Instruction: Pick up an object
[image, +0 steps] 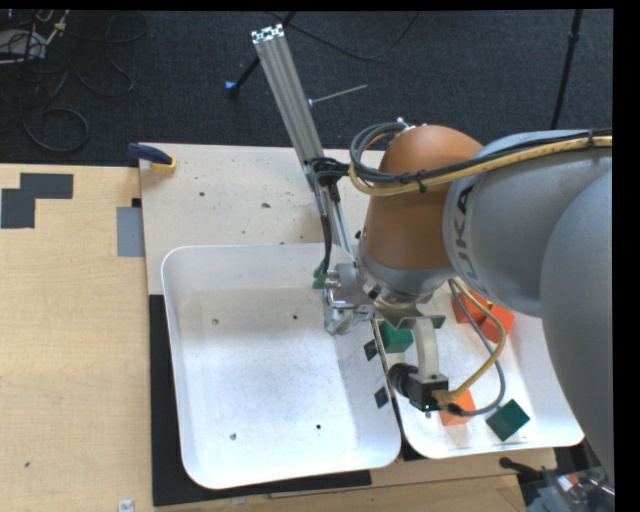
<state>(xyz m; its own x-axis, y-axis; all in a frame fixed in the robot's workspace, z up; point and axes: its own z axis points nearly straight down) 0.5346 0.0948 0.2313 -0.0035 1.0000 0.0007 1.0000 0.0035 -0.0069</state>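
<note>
Reaching in over the right bin (545, 400) with the pincer (342, 308) held low at the seam between that bin and the left bin (250, 380) on the bench (230, 190). Cannot tell whether spread or pressed together; shows nothing pinched. Listing candidates for the pick, all in the right bin: green block (509, 420) near the front corner, clear of the arm (520, 230); second green block (399, 339) just beside the wrist, partly covered; orange piece (488, 318) tucked under the arm's flank; smaller orange piece (456, 410) between the two greens. Judged as approach, with no pick yet made. Calls next for settling on one piece, probably the nearer green block, centring above it, then descending and closing squarely without catching the bin wall.
</note>
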